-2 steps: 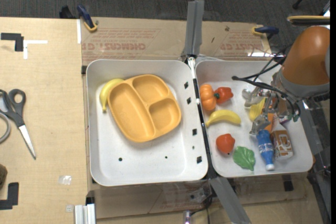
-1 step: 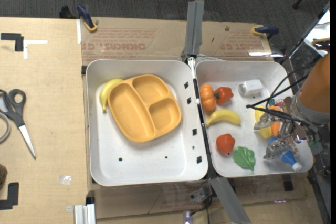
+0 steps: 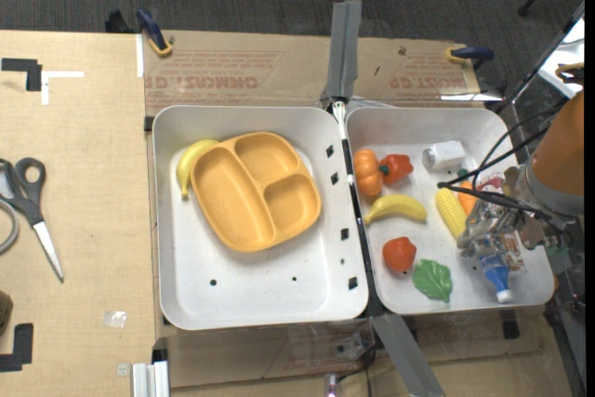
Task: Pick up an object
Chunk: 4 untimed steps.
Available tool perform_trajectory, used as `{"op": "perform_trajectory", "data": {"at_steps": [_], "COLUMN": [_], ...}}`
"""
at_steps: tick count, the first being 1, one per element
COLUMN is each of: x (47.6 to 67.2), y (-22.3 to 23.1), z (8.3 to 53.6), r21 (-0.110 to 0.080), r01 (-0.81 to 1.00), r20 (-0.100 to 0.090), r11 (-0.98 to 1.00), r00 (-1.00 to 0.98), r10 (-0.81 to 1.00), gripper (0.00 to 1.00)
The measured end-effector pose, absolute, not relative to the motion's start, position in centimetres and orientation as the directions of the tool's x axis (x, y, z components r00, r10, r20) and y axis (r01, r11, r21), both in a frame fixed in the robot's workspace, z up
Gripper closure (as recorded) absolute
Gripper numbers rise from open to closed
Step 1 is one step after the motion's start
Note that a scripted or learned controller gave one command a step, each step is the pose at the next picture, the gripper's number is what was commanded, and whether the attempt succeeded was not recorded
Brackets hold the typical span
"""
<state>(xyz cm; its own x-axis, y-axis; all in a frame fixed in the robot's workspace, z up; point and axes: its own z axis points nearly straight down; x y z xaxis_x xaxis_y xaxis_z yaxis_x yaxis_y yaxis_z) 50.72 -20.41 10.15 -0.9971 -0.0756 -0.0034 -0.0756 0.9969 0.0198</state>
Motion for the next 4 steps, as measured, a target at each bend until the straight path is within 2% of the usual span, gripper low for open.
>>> {"op": "perform_trajectory", "data": {"at_steps": [1,2,3,4], "x": [51.9,51.9,56.5,48.4], "y": [-20.2,-20.9,-17.4,-20.1], "z": [9.1,9.2,9.2,9.6], "r21": [0.015,0.007,0.001,0.0], "r01": [0.2,0.208,0.339,0.244], "r20": [0.003,-0.003,-0.004,-0.02], "r11": [0.98,0.978,0.941,0.97], "r00": [-0.98,-0.978,-0.941,-0.97], "r10": [0.2,0.208,0.339,0.244], "gripper": [1.0,0.0,0.0,0.0]}}
